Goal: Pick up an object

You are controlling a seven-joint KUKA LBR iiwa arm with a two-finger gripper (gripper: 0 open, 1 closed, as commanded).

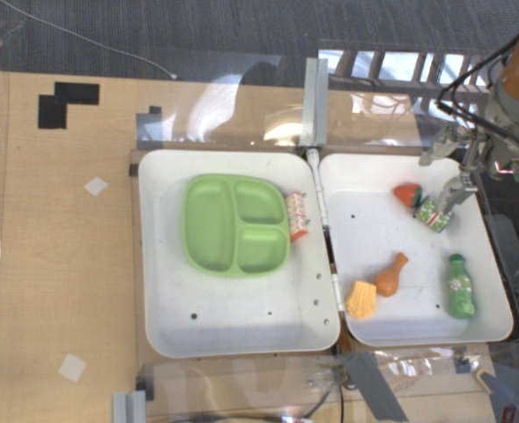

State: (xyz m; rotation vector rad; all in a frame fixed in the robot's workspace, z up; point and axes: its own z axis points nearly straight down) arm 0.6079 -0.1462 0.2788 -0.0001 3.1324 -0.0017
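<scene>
At the bottom of the frame, nearest the camera, the right bin (506,324) holds a yellow wedge-shaped toy (361,300), an orange drumstick-shaped toy (391,276) touching it, and a green bottle (459,286) lying near the right wall. The left bin (158,324) carries a green divided plate (235,225), with a small red-and-white packet (296,215) just beside the plate's right edge.

Farther up, in the upper right of the right bin, the gripper (451,200) hangs over a small green-and-white carton (433,214), with a red-orange toy (406,195) touching the carton's upper left. The carton looks like the target. A finger sits at or against its upper right end, but the wrist hides the rest, so I cannot tell whether the fingers stand apart or closed, or whether anything is held.

To do this well, the fingers should straddle the carton's short side, clear of the red-orange toy, then close before any lift.

The bins rest on a pale wooden bench (56,263) with black marks in the upper left. Beyond it, at the top of the frame, lies dark grey carpet (241,11) crossed by a thin cable (83,38).
</scene>
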